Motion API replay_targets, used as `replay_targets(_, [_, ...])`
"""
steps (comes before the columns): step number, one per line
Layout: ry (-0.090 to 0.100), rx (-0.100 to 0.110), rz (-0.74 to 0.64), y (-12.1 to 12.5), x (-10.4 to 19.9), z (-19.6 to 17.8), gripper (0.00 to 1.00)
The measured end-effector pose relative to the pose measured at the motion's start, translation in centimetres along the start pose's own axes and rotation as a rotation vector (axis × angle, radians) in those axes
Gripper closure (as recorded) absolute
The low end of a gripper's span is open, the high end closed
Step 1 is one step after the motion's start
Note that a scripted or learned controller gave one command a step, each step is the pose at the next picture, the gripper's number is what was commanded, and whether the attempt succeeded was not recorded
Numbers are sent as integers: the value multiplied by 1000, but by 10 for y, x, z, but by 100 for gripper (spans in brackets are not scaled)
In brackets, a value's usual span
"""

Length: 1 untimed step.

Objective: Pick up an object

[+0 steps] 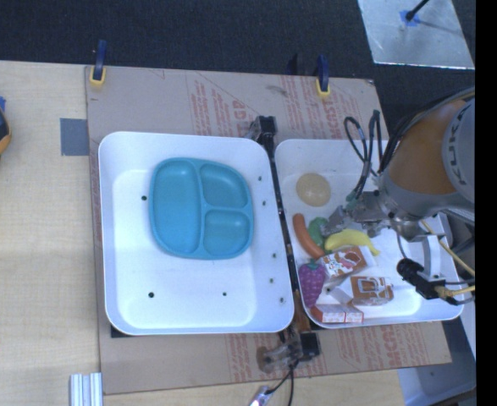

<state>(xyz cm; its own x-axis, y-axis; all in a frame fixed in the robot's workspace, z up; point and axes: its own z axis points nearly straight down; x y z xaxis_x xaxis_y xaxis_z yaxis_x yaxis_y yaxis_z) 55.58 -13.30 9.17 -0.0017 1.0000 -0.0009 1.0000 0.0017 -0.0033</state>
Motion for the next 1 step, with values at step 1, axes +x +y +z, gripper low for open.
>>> replay_targets(1, [0, -1, -5, 40, 36, 0, 0])
